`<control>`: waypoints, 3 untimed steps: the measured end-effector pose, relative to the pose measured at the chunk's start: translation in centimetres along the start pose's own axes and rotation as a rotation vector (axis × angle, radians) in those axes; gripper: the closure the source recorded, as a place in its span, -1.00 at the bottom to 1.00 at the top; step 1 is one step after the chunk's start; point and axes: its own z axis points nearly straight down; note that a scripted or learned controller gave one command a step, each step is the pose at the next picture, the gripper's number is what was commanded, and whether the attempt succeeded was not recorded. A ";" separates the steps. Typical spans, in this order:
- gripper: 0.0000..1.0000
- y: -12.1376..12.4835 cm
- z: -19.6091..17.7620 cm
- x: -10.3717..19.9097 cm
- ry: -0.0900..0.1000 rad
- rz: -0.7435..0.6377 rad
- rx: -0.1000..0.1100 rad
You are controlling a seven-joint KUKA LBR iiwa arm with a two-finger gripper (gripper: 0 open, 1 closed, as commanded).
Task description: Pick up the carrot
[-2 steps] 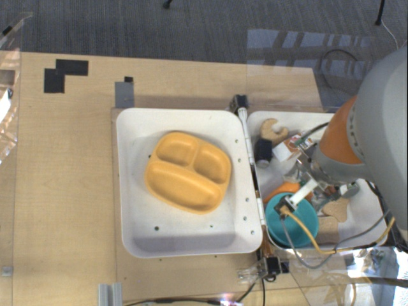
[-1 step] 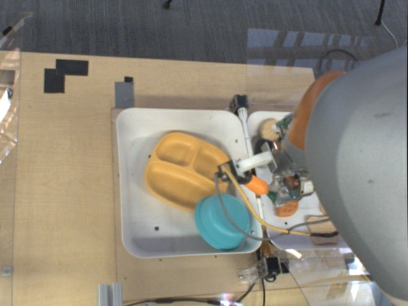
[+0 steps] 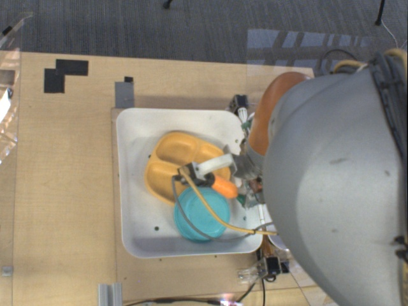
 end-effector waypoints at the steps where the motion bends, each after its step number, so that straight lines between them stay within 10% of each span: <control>1: -1.00 0.3 0.0 0.0 0.000 0.007 -0.003; 3: -1.00 0.3 0.0 0.0 0.000 0.007 -0.003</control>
